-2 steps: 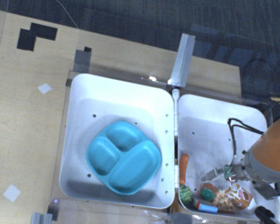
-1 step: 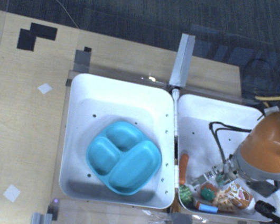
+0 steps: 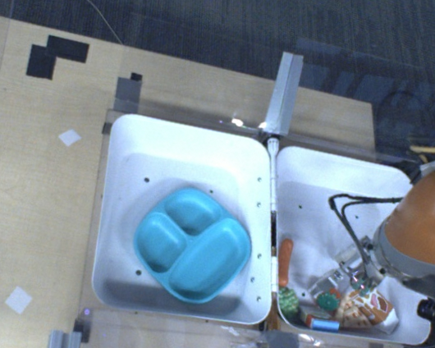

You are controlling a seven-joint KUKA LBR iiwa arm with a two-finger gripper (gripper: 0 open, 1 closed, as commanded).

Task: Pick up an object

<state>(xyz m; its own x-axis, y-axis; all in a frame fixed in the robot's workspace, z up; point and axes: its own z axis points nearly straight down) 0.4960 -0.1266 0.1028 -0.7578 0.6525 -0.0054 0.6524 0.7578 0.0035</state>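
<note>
- A cluster of small objects lies in the near left corner of the right bin [image 3: 317,174]: a slim orange carrot-shaped piece [image 3: 284,262] lying lengthwise beside the dividing wall, a dark green rounded item [image 3: 288,299] just nearer than it, a teal ball-like piece [image 3: 328,300], a short blue cylinder [image 3: 328,323] with a reddish end against the near wall, and a flat packet [image 3: 364,310] printed in orange, white and red.
- The gripper [image 3: 347,277], a metal assembly with shiny parts, hangs low over this cluster, just beside the teal piece and the packet; whether its fingers are spread or closed cannot be made out, and nothing is seen held between them.
- Above the gripper, the arm's glossy orange band [image 3: 430,219] bulges in from the right, with a grey wrist ring beneath it and a black cable [image 3: 353,205] looping across the bin's white floor.
- The left bin [image 3: 126,195], a shallow white tray with rounded corners and small holes in its floor, holds a smooth light-blue divided plate [image 3: 193,244] with three compartments, set at a tilt near the middle.
- The two bins touch along a narrow metal rail [image 3: 283,97] that runs away to the far side.
- The bench [image 3: 21,201] is pale wood-grain with black square markings [image 3: 59,54] at far left; dark carpet [image 3: 229,13] lies beyond.
</note>
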